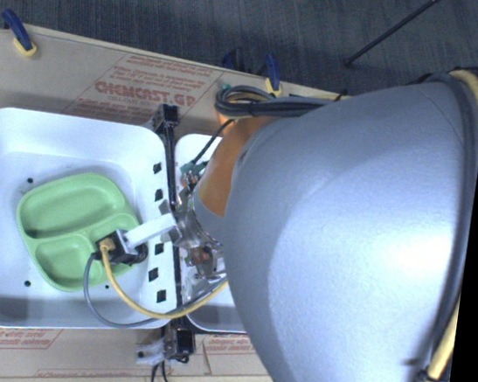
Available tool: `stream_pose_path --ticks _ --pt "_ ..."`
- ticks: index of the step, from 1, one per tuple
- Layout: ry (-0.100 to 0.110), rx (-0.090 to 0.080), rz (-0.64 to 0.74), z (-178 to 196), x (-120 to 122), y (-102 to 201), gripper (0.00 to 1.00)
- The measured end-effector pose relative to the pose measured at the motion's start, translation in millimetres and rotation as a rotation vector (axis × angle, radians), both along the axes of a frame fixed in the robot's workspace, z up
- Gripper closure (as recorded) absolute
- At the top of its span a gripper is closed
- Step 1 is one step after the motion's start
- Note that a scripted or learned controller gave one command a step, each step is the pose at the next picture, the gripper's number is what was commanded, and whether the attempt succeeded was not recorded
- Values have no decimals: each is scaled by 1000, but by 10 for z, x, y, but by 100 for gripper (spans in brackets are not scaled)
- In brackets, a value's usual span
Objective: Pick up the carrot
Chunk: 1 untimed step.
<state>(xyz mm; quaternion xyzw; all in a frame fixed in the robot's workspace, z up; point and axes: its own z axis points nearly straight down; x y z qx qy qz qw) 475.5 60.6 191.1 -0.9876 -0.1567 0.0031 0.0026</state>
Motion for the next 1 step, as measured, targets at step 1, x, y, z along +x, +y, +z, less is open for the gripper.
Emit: stream_pose_path --ticks 1 --pt "-2 4 11 -910 3 403 0"
